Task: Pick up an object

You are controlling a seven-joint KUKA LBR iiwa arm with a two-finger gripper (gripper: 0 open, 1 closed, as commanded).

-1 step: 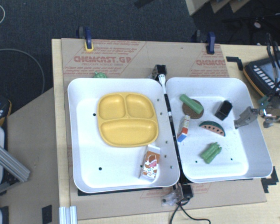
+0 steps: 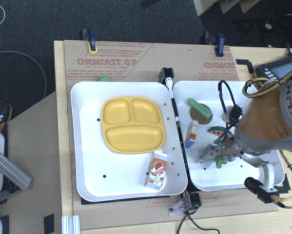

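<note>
My gripper point(image 2: 215, 154) is low in the right bin point(image 2: 204, 179), near its middle front, and the grey and orange arm point(image 2: 267, 121) comes in from the right. A small green object point(image 2: 219, 163) lies right under the gripper, partly hidden by it. Just beyond the gripper sits a small green and brown piece point(image 2: 217, 130). A white tube with red and blue ends point(image 2: 191, 134) lies to the gripper's left. A green and brown block point(image 2: 200, 109) rests at the back of the same bin.
The left bin point(image 2: 87, 145) holds a yellow divided plate point(image 2: 133, 124) and a small brown and white carton point(image 2: 157, 172) near its front right corner. A black cable point(image 2: 225, 99) loops over the right bin. Clamps point(image 2: 91, 39) stand at the bench's back edge.
</note>
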